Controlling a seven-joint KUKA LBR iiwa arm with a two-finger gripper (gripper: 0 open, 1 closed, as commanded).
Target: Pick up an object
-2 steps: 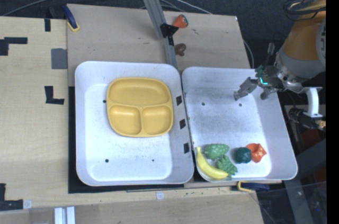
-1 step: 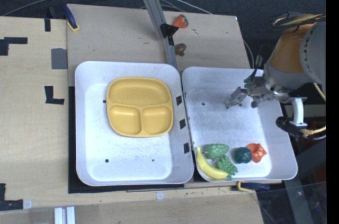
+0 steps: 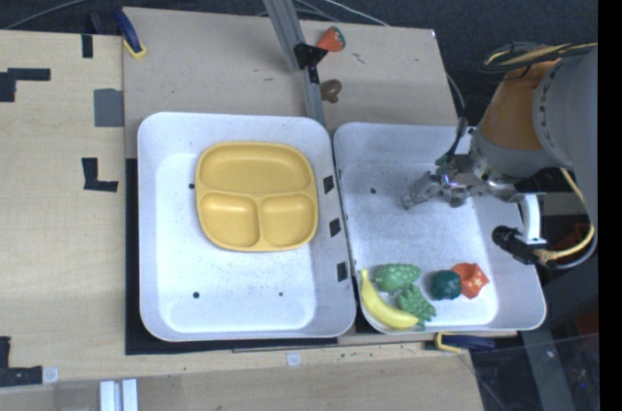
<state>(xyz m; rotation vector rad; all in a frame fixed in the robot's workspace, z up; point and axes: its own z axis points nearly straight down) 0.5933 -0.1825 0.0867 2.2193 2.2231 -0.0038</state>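
Above the banana [image 3: 382, 307], well up the right bin [image 3: 389, 156], our claw [image 3: 420, 195] hovers over bare floor, fingers apart and empty, since the toys huddle at the bin's near edge.

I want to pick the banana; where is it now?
The banana lies in the right bin, at its front left corner, beside the green toys.
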